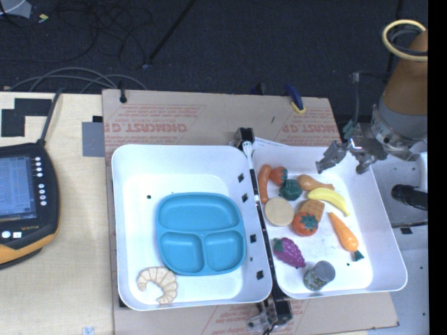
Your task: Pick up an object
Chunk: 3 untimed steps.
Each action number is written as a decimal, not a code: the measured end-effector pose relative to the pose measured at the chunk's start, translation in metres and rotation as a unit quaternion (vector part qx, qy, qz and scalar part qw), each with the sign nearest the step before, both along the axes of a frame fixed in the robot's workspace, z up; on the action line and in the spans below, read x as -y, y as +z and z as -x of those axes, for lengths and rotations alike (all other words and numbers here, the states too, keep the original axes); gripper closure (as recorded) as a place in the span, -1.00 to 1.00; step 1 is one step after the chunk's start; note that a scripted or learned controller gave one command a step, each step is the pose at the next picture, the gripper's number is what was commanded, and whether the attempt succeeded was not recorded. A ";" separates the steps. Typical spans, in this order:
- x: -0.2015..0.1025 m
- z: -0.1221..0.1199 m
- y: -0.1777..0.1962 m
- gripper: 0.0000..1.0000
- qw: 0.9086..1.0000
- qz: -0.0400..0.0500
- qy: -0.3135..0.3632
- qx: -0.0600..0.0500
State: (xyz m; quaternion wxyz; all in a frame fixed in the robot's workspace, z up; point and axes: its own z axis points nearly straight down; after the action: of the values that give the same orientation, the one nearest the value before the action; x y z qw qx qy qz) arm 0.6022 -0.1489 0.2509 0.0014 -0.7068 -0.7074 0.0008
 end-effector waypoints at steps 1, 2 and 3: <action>-0.034 0.012 -0.153 -1.00 1.000 0.000 0.000 -0.001; -0.036 0.050 -0.157 -1.00 1.000 0.004 0.000 0.011; -0.054 0.086 -0.157 -1.00 1.000 0.004 -0.002 0.011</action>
State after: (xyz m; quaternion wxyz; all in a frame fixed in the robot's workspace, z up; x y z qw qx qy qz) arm 0.5165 -0.0945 0.0935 -0.0096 -0.7080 -0.7061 -0.0043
